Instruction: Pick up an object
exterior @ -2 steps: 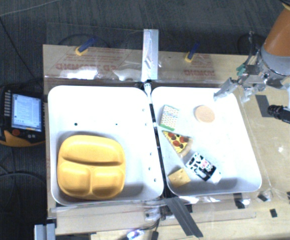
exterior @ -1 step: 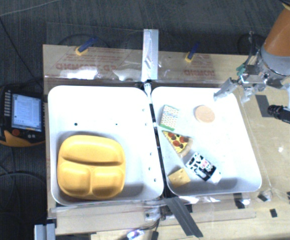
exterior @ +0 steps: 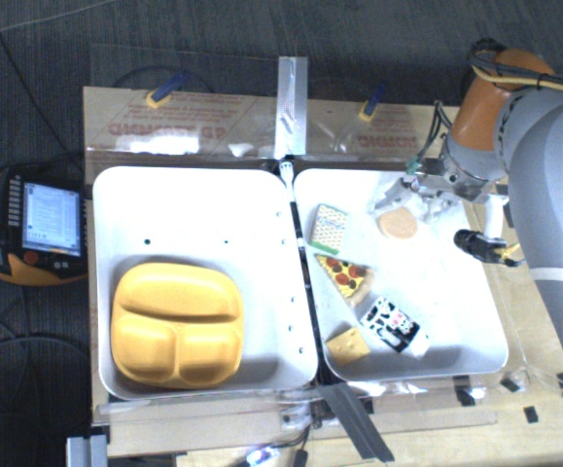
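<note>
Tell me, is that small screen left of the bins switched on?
On. The screen glows bluish-white with lines of text.

Single fixed camera, mounted above the bench, looking down at a slight slant rather than straight down. Far enough back to take in both white bins whole: left bin sits left of centre, right bin right of centre, their shared divider roughly mid-frame. Dark floor fills the top and left margins, so the far edge of the bench is toward the top. The arm enters from the right edge, cropped by the frame. A handheld screen unit lies at far left, off the bench. The near bench edge runs along the bottom, partly cut off.
</note>
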You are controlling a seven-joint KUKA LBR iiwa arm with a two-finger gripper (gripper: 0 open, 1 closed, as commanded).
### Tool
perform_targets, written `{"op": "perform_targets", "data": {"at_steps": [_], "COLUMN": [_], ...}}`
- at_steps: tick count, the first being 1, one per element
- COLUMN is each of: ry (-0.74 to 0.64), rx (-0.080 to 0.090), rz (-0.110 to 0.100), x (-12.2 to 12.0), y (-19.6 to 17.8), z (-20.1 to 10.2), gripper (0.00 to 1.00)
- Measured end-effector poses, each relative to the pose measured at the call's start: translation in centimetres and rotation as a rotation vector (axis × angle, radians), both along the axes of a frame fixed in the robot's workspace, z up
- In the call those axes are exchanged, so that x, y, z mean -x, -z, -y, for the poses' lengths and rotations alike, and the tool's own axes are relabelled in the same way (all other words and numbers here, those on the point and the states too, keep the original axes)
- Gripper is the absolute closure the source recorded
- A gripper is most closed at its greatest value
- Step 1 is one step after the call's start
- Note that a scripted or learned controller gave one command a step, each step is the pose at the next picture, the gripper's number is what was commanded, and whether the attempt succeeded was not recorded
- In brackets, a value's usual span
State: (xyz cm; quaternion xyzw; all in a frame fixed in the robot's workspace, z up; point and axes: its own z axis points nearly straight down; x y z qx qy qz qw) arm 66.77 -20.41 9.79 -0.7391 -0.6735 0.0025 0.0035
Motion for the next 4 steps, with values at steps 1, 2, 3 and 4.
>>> {"op": "perform_targets", "data": {"at_steps": [1, 2, 3, 4], "ry": [-0.001, 0.072, 0.217, -0.357], "rx": [0.007, 0.007, 0.003, 0.012], "rz": [-0.005, 0.021, 0.026, 0.022], "x": [0.1, 4.6, 7.1, 6.3], "y": [-0.8, 0.6, 0.6, 0.5], "z": [0.2, 0.2, -0.2, -1.1], "gripper": [1.0, 1.0, 1.0, 1.0]}}
